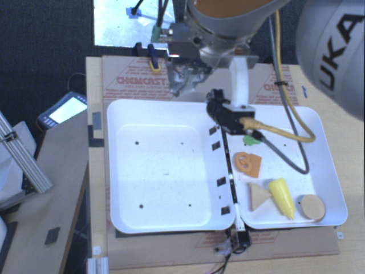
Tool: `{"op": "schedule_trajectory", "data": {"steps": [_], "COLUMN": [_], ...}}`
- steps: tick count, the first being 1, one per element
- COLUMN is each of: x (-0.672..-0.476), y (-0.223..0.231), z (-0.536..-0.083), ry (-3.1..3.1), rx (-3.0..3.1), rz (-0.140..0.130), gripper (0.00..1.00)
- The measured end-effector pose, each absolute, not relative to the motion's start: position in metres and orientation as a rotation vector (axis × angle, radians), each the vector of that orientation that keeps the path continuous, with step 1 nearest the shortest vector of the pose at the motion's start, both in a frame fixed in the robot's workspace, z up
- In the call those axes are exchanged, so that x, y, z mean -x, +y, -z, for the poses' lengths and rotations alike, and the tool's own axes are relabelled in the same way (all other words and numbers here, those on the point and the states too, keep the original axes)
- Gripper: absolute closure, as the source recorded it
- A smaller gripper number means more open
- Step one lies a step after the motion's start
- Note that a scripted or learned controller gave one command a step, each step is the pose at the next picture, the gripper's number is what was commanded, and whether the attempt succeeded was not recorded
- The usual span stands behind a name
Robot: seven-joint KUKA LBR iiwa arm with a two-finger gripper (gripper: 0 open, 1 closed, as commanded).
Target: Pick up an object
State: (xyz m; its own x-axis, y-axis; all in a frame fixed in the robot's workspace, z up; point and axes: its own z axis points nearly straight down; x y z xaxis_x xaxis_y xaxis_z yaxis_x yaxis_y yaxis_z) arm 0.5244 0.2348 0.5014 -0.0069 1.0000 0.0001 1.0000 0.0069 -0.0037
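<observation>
The camera view looks down on a tabletop (68,170) bearing two shallow white bins side by side. The left bin (122,153) has only small dark marks on its floor. The right bin (328,170) holds the objects, all in its near half: an orange flat piece (248,164) near the divider, a tan wedge (259,197) nearer the camera, a yellow cone-shaped object (282,197) just beside the wedge on its right, and a round tan disc (312,207) just right of the cone's near end. A small green object (251,139) peeks out farther back, partly hidden by black hardware.

The grey arm (336,44) reaches in from the right, its orange band (228,1) at the top of the view. The tool (185,81) hangs at the far edge of the bins, above the cardboard sheet (137,79), well apart from the objects. Whether it is spread or pressed together cannot be told; nothing is seen in its grasp. A yellow cable (285,131) loops over the right bin.
</observation>
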Motion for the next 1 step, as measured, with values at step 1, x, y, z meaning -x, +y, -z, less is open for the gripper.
{"op": "schedule_trajectory", "data": {"steps": [1], "x": [-0.5551], "y": [0.2343], "z": [-0.5371], "ry": [-2.225], "rx": [2.222], "rz": [0.009], "gripper": [1.00]}}
